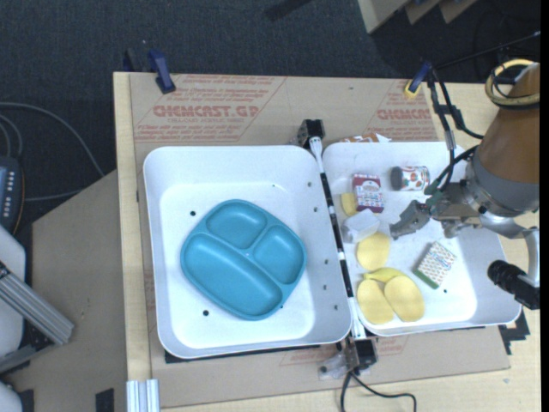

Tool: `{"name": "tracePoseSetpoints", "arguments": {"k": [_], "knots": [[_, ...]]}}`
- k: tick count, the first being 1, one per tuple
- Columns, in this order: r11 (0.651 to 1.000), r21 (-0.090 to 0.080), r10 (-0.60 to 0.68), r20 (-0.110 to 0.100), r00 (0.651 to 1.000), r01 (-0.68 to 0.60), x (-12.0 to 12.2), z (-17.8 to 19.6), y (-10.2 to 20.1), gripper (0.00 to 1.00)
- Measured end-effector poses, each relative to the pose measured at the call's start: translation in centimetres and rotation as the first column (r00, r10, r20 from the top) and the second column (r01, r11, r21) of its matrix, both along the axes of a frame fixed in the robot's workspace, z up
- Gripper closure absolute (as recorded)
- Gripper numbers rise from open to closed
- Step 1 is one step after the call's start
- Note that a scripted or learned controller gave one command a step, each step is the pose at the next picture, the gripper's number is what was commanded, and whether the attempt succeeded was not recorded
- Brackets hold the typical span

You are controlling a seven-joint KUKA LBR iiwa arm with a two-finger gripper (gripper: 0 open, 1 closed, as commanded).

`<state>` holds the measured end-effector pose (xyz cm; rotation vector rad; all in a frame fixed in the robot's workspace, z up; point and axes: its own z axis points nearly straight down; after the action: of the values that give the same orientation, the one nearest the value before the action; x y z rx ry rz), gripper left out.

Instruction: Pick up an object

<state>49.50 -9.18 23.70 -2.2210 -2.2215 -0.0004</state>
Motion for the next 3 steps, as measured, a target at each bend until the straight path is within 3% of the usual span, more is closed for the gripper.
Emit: {"name": "tracePoseSetpoints", "arguments": {"k": [1, 2, 3], "knots": [[1.0, 0.0, -0.001, -0.001, 1.0, 0.001, 2.3, -12.2, -0.1, 0.0], [1.0, -0.004, -0.001, 0.009, 1.0, 0.001, -1.3, -14.9, -5.3, 0.0], [1.0, -0.001, 0.0, 0.002, 1.0, 0.0, 6.7, -15.2, -5.7, 0.0]]}}
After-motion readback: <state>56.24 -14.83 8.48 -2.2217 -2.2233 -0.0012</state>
